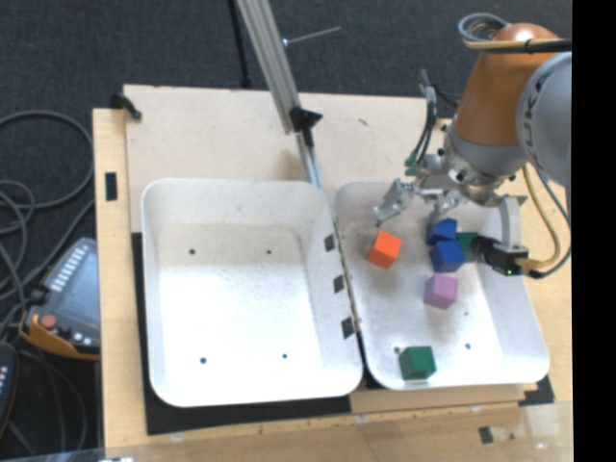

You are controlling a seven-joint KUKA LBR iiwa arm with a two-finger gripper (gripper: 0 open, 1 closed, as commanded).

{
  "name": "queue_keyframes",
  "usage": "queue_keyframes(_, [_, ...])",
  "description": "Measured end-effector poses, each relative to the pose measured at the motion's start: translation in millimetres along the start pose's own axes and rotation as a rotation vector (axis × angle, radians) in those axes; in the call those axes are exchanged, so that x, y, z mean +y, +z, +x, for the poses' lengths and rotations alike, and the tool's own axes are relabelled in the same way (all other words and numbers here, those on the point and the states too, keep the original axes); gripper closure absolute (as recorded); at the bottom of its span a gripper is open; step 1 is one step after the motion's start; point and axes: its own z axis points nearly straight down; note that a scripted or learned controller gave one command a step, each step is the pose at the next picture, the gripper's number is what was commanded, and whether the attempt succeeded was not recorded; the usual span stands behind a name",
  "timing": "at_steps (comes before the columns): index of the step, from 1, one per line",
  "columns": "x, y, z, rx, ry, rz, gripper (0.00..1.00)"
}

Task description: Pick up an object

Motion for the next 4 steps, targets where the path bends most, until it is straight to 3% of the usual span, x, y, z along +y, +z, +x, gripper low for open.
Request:
queue_keyframes(1, [20, 93, 6, 0.0, -0.005, 0.008, 0.0])
queue_keyframes(2, [-22, 130, 3, -0.001, 0.0, 0.005, 0.0])
queue_keyframes(3, [-19, 116, 2, -0.001, 0.005, -0.003, 1.0])
queue_keyframes(4, [-19, 117, 2, 0.0, 0.007, -0.003, 0.0])
